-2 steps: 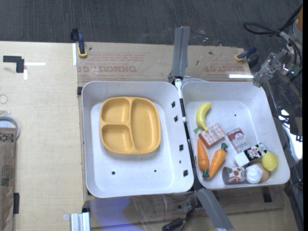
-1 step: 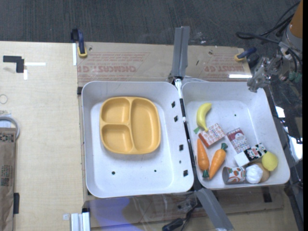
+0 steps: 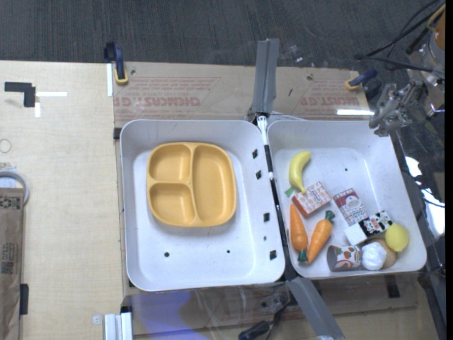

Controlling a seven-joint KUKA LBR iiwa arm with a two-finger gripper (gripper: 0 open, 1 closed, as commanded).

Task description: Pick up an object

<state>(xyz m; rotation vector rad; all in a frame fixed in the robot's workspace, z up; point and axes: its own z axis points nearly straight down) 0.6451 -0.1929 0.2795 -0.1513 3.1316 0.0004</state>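
The right bin holds the loose objects. A yellow banana lies at its upper left, with two orange carrots below it. Two small red-and-white cartons sit in the middle. A black-and-white carton, a yellow lemon, a white garlic-like piece and a tipped can crowd the lower right corner. My gripper hangs at the bin's upper right corner, outside its rim, well away from all the objects and with nothing seen in it.
The left bin bears a yellow divided plate. A grey post rises behind the seam between the bins. Cables and clamps lie at the back right. A brown paper bag sits at the far left.
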